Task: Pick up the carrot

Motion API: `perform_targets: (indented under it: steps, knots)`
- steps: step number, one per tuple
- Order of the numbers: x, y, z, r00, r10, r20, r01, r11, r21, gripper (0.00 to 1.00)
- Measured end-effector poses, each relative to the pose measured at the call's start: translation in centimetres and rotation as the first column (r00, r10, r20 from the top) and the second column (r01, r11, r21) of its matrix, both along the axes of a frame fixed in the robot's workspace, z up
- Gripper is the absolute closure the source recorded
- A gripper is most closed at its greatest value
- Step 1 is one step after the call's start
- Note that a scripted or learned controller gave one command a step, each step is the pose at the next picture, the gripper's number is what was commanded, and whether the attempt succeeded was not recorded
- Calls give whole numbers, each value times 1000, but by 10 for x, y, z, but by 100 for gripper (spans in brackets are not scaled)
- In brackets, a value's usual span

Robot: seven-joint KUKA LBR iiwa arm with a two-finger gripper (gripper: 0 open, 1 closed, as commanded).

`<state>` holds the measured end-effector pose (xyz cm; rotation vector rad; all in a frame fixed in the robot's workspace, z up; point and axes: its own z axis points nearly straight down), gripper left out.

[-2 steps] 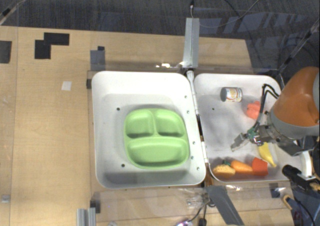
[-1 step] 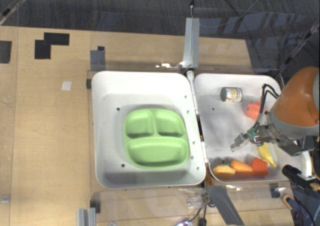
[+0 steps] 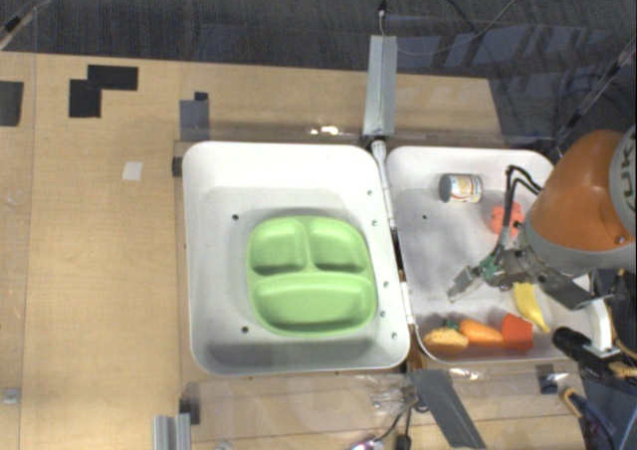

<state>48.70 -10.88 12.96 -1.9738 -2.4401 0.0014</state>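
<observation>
The carrot (image 3: 481,332) is a short orange piece lying flat along the front wall of the right bin (image 3: 428,229), between a yellow-orange toy food (image 3: 446,339) and a red block (image 3: 517,331). My gripper (image 3: 476,282) hangs over the middle of that bin, a little behind the carrot and apart from it. Its fingers are open and hold nothing. The orange band of the arm (image 3: 587,204) covers the bin's right side.
A yellow banana (image 3: 530,305) lies just right of the gripper, above the red block. A small tin can (image 3: 460,187) lies at the back, with a small orange item (image 3: 501,218) to its right. The left bin (image 3: 214,239) holds a green divided plate (image 3: 311,274).
</observation>
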Motion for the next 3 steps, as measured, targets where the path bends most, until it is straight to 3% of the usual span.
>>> perform_targets:
  steps: [1, 2, 3]
  knots:
    - [1, 0, 8, 1000, -1, -1, 1, 1000, 1, 100]
    - [1, 0, 7, 1000, -1, -2, 1, 1000, 1, 0]
    - [-1, -12, -4, 949, -314, -1, 314, 949, -2, 0]
